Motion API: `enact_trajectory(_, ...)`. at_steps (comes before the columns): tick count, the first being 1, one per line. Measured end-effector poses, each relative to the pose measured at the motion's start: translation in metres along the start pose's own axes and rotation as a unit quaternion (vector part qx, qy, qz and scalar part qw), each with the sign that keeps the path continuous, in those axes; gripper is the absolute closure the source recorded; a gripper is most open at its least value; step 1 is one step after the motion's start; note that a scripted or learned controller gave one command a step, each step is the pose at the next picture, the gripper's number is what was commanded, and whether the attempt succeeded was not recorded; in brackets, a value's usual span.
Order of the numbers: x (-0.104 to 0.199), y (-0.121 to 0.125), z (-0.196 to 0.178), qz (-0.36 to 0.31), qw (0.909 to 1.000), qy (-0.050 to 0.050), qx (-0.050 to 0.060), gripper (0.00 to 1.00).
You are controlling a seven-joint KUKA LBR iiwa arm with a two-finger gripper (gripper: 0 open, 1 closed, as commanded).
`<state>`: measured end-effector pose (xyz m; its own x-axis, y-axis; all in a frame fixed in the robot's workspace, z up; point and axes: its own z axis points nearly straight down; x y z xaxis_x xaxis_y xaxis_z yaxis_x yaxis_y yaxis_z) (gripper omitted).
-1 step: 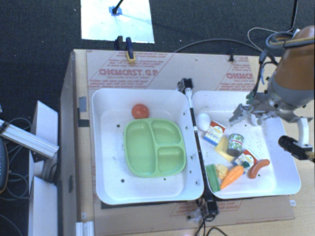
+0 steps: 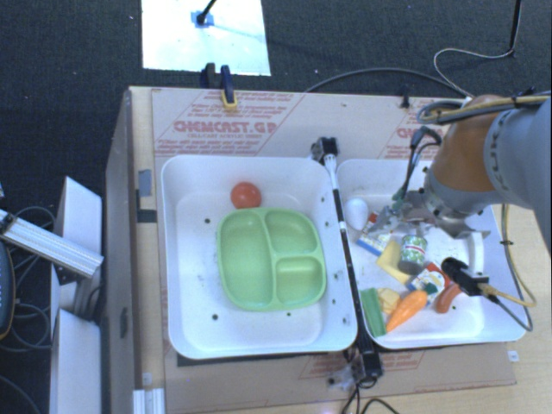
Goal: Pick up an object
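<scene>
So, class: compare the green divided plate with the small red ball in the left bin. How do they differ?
The green divided plate is wide, flat and split into compartments; the red ball is small and round. The plate is pale green and the ball is red-orange. The plate lies mid-bin; the ball sits just beyond its far edge. Both rest in the left bin, while the gripper is over the right bin.

Light falls bright and even from above onto my desk (image 2: 259, 119). The white bins (image 2: 185, 231) glare nearly washed out, with only faint shadows along their walls. The dark floor (image 2: 69, 41) stays dim apart from one bright pale sheet (image 2: 233, 37). The whole view is slightly soft, and small toys look grainy.
</scene>
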<state>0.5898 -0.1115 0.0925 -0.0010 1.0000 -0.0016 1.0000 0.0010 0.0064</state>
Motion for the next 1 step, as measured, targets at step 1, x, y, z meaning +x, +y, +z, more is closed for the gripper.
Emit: enact_trajectory(1,0.0098,0.0683,0.0102,-0.004,0.9994,0.004,0.034,0.00)
